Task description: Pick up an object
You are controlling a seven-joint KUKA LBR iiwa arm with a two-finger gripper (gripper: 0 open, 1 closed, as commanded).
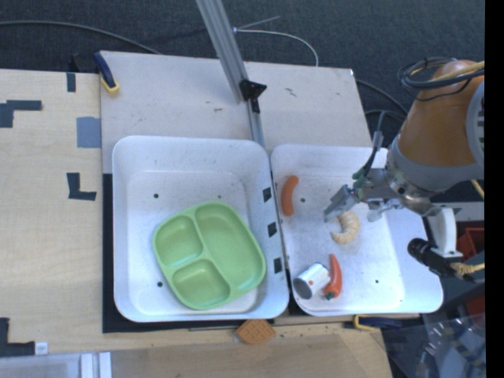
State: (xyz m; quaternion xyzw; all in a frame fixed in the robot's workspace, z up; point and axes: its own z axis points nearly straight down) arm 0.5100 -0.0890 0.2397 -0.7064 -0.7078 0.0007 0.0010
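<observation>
1. Starting from the far left, nothing task-related is found on the wooden bench [47, 211]; just some dark tape marks are seen there.
2. Next over, the left bin [126, 211] is taken up by a green divided plate [209, 254], lying flat toward the bin's near side. It's well apart from the action, so it isn't counted as an obstacle.
3. Past the shared bin wall, the right bin [394, 290] is where everything else is kept. An orange sausage-shaped piece [289, 194] is seen near the left wall, and lower down a small white cylinder [310, 279] is lying just beside a red chili-looking piece [335, 276], probably touching it.
4. Around the bin's middle, a tan curled shrimp-like object [346, 227] is spotted, and that's judged to be the pick target, since the gripper [340, 204] is parked right above or against its upper edge.
5. The fingers look spread apart with nothing caught between them, so nothing is gripped yet. The step is read as the approach, just before the grasp.
6. For the next move, a descent that straddles the shrimp and then a squeeze would be needed; its curved, lumpy shape could easily be nudged aside or squirted out.
7. Nothing is crowded close around it, so the approach isn't really blocked. A silver pole [224, 38] is seen behind the bins, out of the way.
</observation>
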